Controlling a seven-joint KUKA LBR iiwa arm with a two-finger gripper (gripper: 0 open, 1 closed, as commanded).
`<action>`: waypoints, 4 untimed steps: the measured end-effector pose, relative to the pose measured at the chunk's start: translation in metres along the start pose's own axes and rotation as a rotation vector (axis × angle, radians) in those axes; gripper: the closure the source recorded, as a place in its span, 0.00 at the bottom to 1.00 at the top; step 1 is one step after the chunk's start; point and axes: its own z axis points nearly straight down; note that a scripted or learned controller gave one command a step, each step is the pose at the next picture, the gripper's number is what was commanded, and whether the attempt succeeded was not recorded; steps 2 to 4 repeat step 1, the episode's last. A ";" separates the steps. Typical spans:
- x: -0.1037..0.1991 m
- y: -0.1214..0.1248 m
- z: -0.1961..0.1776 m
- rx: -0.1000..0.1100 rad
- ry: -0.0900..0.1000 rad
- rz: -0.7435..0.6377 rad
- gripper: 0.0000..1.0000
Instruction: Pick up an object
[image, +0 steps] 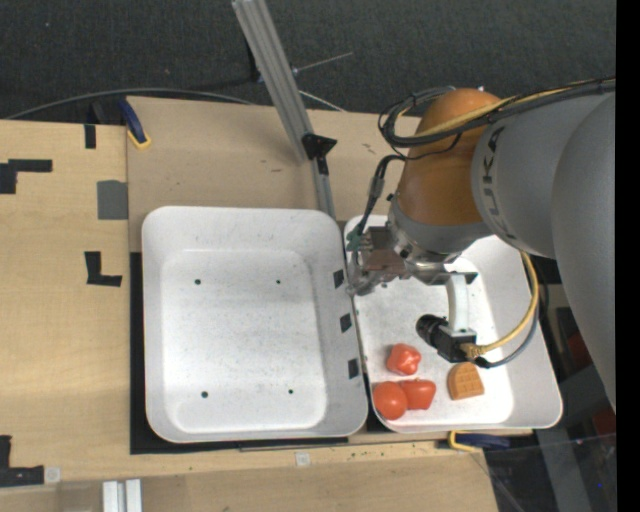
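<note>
Left bin (240, 330), centre-left of frame: bare white floor.
Tool (368, 268) sat at upper-left corner of right bin (520, 400), beside divider; spread of tool impossible to tell.
Red pieces (404, 380) and tan piece (465, 381) lay toward lower right of tool, well apart, clustered at bin's lower edge.
Partial lettering on grey arm (560, 150), upper right, not legible.

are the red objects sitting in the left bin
No, the red objects lie in the right bin, beside a tan object.
</note>
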 end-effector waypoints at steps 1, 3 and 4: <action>0.054 -0.005 -0.010 -0.003 0.000 -0.001 1.00; 0.054 -0.005 -0.010 -0.003 0.000 -0.001 1.00; 0.054 -0.005 -0.010 -0.003 0.000 -0.001 1.00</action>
